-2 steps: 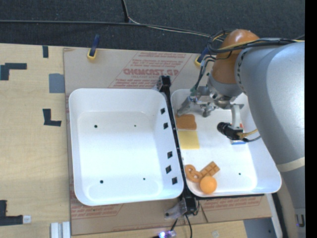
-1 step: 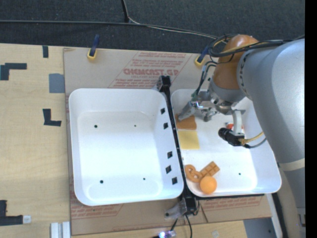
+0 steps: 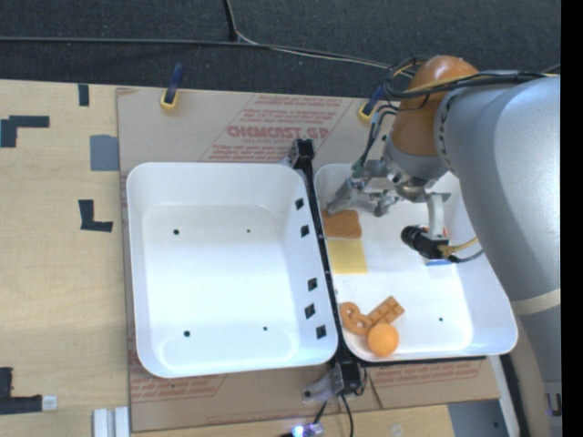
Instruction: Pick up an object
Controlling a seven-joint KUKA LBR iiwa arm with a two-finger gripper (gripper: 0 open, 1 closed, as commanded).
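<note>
My two-finger gripper (image 3: 351, 196) sits low over the far left corner of the right-hand shallow white bin (image 3: 483, 321), directly above a flat tan-brown square block (image 3: 343, 224); whether the gripper is open or closed I cannot tell from this slant, and nothing is visibly held; the block lies against the bin's left wall, its near edge touching or overlapping a flat pale-yellow rectangular piece (image 3: 348, 257); I judge both to be light, stiff and thin, lying flush on a smooth floor, so a top-down pinch would find little edge and they may slide; the better hold would be across the brown block's two free sides, clear of the wall; nearer the front lie an orange angular plastic part with holes (image 3: 370, 314) and a small orange ball (image 3: 383, 339), just beside each other; the ball looks light and liable to roll; the holed part offers raised edges and appears the surest grasp; the left-hand white bin (image 3: 219, 262) adjoins.
</note>
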